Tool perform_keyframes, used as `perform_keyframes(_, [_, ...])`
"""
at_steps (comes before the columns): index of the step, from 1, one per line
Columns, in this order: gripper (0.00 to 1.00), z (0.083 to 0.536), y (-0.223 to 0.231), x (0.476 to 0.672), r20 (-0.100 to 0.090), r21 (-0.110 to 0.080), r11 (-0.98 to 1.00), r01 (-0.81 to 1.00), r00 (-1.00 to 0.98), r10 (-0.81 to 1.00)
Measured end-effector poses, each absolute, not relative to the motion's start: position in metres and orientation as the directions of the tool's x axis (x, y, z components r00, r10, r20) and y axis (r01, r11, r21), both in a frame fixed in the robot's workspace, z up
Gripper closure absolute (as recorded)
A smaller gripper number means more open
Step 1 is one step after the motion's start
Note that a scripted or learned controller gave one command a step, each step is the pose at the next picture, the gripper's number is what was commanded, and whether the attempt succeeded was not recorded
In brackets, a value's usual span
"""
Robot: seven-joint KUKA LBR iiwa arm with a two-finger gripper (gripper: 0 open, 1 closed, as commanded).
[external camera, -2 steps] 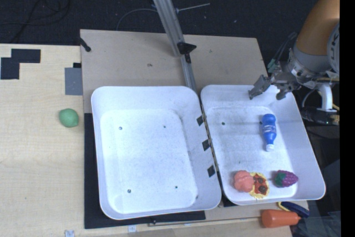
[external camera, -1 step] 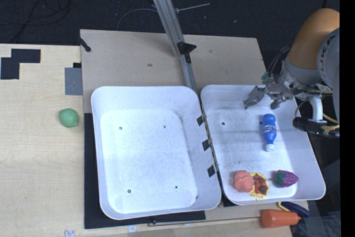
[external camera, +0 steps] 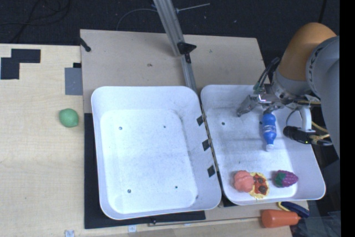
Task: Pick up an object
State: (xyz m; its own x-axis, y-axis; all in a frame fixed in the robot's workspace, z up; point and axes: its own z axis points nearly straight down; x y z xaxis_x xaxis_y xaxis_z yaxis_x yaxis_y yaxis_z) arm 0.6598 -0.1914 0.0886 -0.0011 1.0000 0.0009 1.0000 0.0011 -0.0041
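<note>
Blue bottle (external camera: 268,129), lying near the back edge of the right bin (external camera: 233,102), is seen just beside the gripper (external camera: 256,104), apparently lowered there to attempt a pick, while whether the claw is open or closed cannot be told.

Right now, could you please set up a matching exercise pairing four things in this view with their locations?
Things:
1. blue bottle
2. green ball
3. purple fruit
4. orange carrot

Places:
A. on the bench, left of both bins
B. right bin, near its front right corner
C. right bin, just below the gripper
D. outside the bins, in front of the right bin

Pairs: 1-C, 2-A, 3-B, 4-D
</note>
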Motion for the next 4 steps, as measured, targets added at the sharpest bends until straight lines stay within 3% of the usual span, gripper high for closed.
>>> perform_keyframes(1, [1.00,0.102,-0.192,0.661,0.000,0.000,0.002,1.000,-0.002,1.000])
perform_keyframes(4, [1.00,0.277,-0.188,0.653,-0.001,0.005,0.000,1.000,0.000,1.000])
